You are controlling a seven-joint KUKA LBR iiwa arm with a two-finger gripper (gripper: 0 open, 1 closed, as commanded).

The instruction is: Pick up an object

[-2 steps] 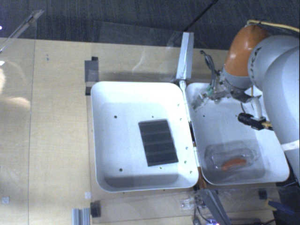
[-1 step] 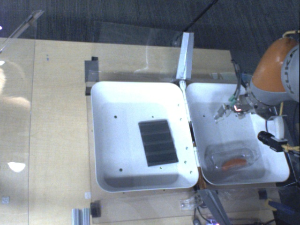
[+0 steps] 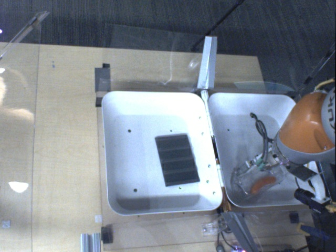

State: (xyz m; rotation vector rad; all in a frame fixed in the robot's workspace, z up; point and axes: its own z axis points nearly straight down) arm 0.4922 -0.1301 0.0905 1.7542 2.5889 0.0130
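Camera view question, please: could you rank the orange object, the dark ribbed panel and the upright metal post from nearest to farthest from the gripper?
1. Orange object, right bin, directly beside the gripper.
2. Dark ribbed panel, middle of the left bin.
3. Upright metal post, beyond the bins' far edge, where they meet.

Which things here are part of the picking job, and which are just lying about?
Part of the job:
- pincer
- orange object in the right bin
- black ridged panel in the left bin

Lying about:
- metal post
- wooden bench
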